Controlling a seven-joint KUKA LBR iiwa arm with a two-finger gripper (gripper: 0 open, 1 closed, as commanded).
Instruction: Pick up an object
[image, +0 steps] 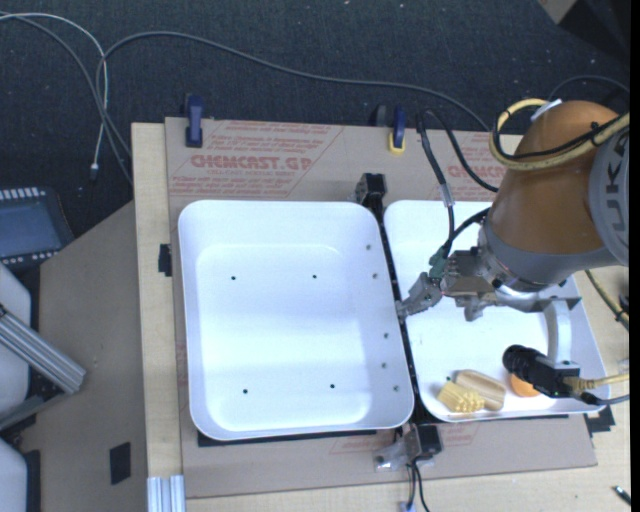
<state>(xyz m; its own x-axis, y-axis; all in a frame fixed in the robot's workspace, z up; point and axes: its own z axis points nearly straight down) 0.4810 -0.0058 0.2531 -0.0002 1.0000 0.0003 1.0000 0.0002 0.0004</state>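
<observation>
In the right bin (440, 235), near its front edge, lie three small things. A yellow corn cob (458, 400) is nearest the front, and a tan bread roll (482, 382) touches it from behind. An orange piece (521, 384) sits just right of them, partly hidden by the robot's own hardware. My gripper (418, 296) hangs low over the right bin's left side, close to the wall shared with the left bin. It is well behind and to the left of the corn and roll. I see nothing held in it.
The left bin (290, 320) lies beside the right one on a cardboard-covered bench (250, 160). Blue clamps (194, 118) hold the board at the back. A black clip (371, 188) sits between the bins at the rear. The arm's orange-banded wrist (560, 190) looms over the right bin.
</observation>
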